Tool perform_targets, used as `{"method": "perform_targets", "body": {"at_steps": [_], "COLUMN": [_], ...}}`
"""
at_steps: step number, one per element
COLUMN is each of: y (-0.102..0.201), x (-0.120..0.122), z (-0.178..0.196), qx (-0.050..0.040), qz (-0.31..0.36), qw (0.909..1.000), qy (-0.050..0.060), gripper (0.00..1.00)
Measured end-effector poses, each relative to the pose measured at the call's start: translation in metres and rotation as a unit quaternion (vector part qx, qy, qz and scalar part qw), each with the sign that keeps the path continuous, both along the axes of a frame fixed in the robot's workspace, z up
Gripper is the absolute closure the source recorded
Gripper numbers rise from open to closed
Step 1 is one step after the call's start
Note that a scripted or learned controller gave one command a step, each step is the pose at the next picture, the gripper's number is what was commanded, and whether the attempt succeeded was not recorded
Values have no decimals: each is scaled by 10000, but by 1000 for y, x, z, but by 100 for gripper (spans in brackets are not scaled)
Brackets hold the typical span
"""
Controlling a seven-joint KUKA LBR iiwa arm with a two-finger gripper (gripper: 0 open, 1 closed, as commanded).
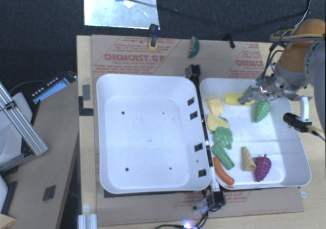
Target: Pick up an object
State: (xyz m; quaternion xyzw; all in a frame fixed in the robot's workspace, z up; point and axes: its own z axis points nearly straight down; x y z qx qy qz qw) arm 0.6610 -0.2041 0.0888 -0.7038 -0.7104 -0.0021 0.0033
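- The jaws are low in the right bin, at its far edge; the grey arm comes in from the right.
- Whether the jaws are spread or pressed together, I cannot tell — they look blurred and small here.
- Just at the jaws lies a yellow banana; a green bumpy fruit is just beside them, on the near side.
- Further from the jaws, toward the front, are a yellow wedge, broccoli, a carrot, a cone and purple grapes.
- I judge the task is at the grasping step — nothing is seen lifted yet, so closing and lifting are left.
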Motion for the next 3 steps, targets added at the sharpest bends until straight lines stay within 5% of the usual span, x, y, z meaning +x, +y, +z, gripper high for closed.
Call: {"method": "perform_targets", "body": {"at_steps": [1,2,3], "y": [-2,-3,-2], "x": [1,10,8], "z": [17,197,425], "qx": [-26,-68,-75], "qz": [8,-18,-12], "qw": [10000,9999,9999], "qy": [-34,-102,-116], "gripper": [100,100,100]}}
